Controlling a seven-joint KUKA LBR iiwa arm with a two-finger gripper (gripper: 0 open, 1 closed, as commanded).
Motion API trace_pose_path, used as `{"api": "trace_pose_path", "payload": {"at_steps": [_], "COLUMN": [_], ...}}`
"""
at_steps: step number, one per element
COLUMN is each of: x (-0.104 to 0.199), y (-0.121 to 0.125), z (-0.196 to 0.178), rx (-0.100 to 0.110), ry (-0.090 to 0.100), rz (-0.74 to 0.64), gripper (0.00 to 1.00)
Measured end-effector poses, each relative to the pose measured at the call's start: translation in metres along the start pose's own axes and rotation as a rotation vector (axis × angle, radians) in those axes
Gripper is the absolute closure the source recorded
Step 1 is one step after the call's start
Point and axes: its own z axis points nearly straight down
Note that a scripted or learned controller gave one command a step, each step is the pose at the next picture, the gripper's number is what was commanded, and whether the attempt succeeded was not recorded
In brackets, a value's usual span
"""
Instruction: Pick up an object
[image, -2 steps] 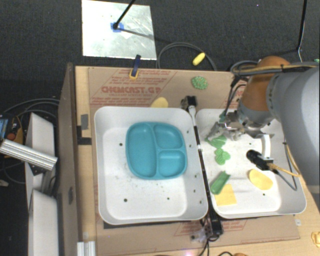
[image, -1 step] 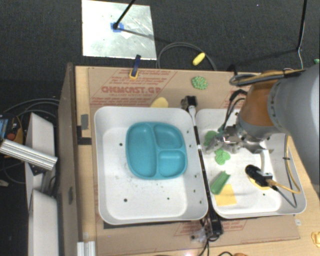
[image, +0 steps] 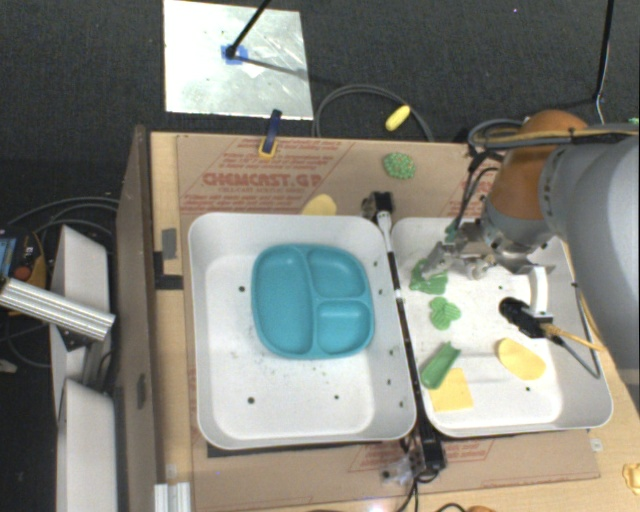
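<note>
- A pick is being lined up in the right bin (image: 585, 405) of the two white bins on the bench, where the grey arm (image: 590, 190) is being reached in from the right.
- The hand (image: 440, 262) is being held low at the bin's upper left corner; whether it is apart or together cannot be told, and nothing is being seen clamped in it.
- A small green piece (image: 430, 285) is being shown just below the hand, close enough to be touching or nearly so; it is being judged the likeliest target.
- A second green piece (image: 444, 314) is lying a little further below the first, and a green elongated object (image: 438, 364) is lying lower again, its long axis being tilted from lower left to upper right.
- A yellow square (image: 452, 391) is being seen just beside that object's lower end, and a yellow oval (image: 521, 358) well to its right.
- A blue divided tray (image: 311, 300) is being kept in the left bin (image: 215, 400).
</note>
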Motion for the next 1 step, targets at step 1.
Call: {"api": "trace_pose_path", "payload": {"at_steps": [1], "x": [0.0147], "y": [0.0138], "z": [-0.0514], "rx": [-0.001], "ry": [0.002], "rz": [-0.003], "gripper": [0.0]}}
